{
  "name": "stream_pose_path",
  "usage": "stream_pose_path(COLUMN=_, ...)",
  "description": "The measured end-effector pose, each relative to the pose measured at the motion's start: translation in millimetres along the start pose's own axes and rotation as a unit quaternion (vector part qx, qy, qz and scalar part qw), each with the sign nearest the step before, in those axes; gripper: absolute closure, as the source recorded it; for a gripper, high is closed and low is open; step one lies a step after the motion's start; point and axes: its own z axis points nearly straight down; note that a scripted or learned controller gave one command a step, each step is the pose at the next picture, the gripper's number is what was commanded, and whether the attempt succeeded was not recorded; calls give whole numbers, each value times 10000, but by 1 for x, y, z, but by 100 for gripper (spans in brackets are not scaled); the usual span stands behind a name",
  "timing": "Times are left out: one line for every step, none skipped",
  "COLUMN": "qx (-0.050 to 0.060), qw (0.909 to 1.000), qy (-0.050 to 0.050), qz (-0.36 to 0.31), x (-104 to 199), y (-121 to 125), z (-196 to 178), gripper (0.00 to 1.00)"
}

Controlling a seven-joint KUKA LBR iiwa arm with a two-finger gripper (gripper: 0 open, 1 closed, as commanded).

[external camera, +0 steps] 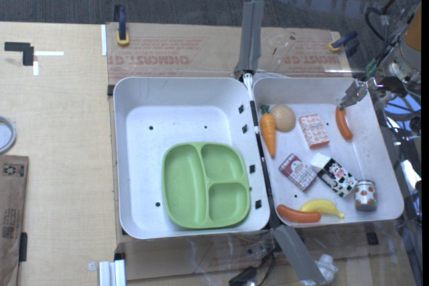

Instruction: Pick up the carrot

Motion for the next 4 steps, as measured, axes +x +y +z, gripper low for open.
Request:
stream_pose_path(qx=-4, qw=9966, qy=1, qz=823, x=74, y=-31, z=136, gripper=0)
stream_pose_path(qx=-2, qw=9957, qy=-3, qz=924, x=101, y=-2, z=136, gripper=0)
stream_pose_path(qx=4, qw=9957, qy=-6, qz=925, x=100, y=-2, z=128, gripper=100)
stream_pose_path(qx=-2, qw=9967, qy=-3, qz=817, x=186, y=-25, z=36, gripper=100)
